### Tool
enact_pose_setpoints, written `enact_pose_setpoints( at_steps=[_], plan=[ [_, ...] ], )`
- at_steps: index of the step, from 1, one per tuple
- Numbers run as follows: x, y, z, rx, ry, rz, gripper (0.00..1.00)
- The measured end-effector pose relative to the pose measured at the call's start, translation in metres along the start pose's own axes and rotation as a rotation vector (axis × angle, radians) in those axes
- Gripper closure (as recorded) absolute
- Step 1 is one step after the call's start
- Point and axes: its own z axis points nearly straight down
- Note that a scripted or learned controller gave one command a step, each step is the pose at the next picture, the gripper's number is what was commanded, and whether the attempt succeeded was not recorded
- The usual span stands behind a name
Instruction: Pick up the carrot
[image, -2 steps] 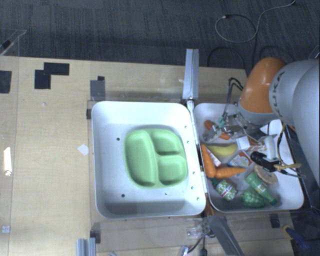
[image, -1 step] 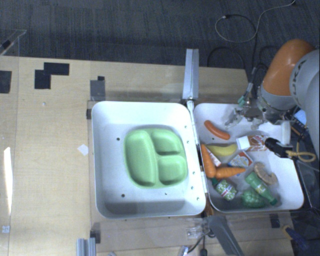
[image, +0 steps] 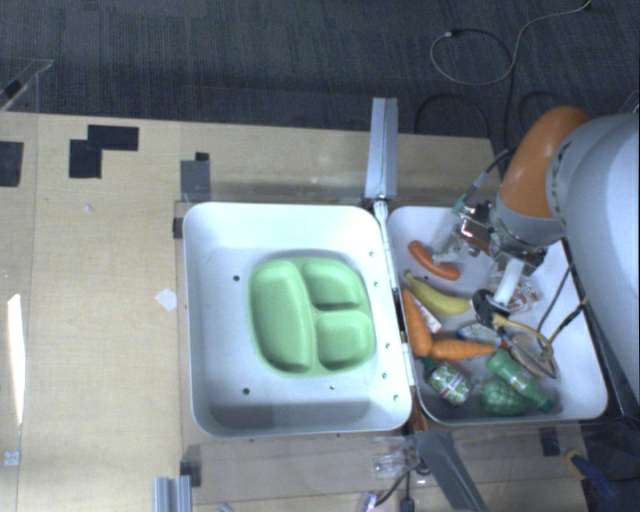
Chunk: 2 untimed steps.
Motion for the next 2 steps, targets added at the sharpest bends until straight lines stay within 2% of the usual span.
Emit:
enact_pose_setpoints(
  at_steps=[1, 2],
  plan=[
    [0.085, -0.004, -0.078, 0.022, -0.004, -0.176, 0.0],
    [0.074, -0.093, -0.079, 0.025, -0.003, -0.337, 0.0]
  ],
)
